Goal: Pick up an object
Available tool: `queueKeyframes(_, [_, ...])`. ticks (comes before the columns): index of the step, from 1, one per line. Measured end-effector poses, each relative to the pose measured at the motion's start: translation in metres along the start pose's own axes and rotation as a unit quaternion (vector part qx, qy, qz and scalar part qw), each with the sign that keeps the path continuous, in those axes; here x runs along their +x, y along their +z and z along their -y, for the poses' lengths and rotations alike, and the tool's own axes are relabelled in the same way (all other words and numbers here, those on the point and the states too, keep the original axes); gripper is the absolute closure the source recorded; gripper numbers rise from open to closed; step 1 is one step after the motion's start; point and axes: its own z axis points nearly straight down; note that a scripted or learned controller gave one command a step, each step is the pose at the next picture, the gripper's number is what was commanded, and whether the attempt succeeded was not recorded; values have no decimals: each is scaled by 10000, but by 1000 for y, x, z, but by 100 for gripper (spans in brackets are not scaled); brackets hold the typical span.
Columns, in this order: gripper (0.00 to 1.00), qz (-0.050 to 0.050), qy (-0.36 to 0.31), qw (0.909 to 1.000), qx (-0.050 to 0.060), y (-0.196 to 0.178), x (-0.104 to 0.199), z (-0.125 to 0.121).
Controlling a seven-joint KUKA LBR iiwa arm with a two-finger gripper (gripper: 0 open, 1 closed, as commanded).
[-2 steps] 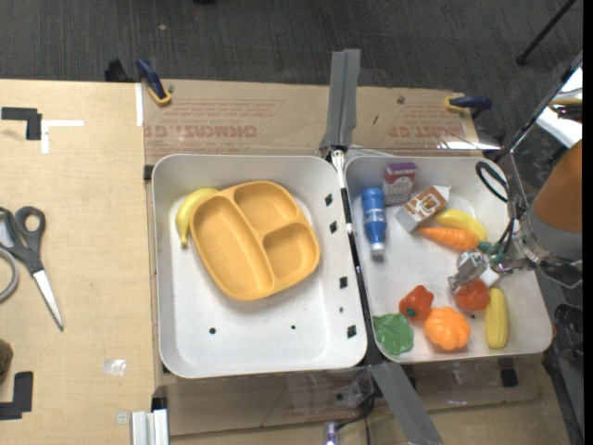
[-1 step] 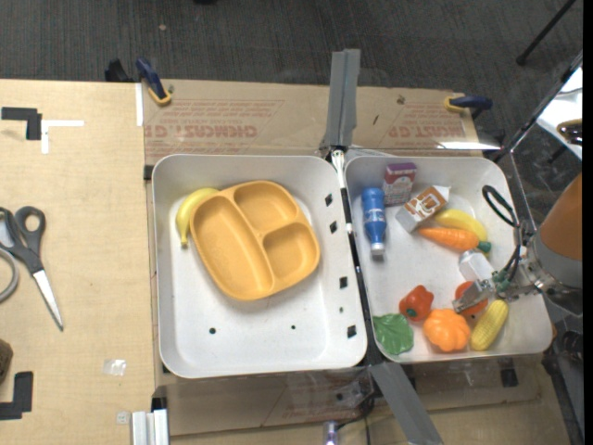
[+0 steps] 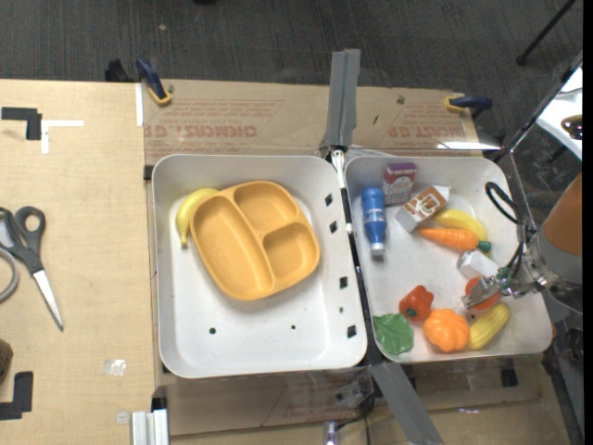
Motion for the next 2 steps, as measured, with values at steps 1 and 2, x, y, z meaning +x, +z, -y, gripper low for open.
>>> queueKeyframes(1, [100,17,648,9979,-2,-174,65,-20])
queueKeyframes(2, [100,9,116,9999,9,-165,118,-29])
